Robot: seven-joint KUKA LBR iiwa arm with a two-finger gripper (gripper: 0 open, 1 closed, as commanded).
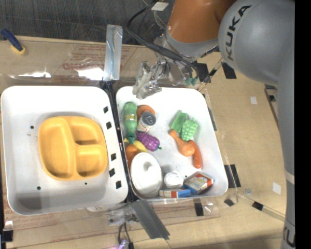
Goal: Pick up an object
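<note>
Logging status: claw over right bin's far rim, its state I cannot tell; nothing lifted; toys, green bottle included, lie inside; the pick remains.

Camera position: I look from above the bench, fixed.
Facing: downward at a slant.
Coverage: both bins, left bin and right bin, whole.
Arm: enters at my right.

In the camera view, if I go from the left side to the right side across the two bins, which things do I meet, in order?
Yellow divided tray → green bottle → purple grapes → green bumpy toy → small carton.
</note>
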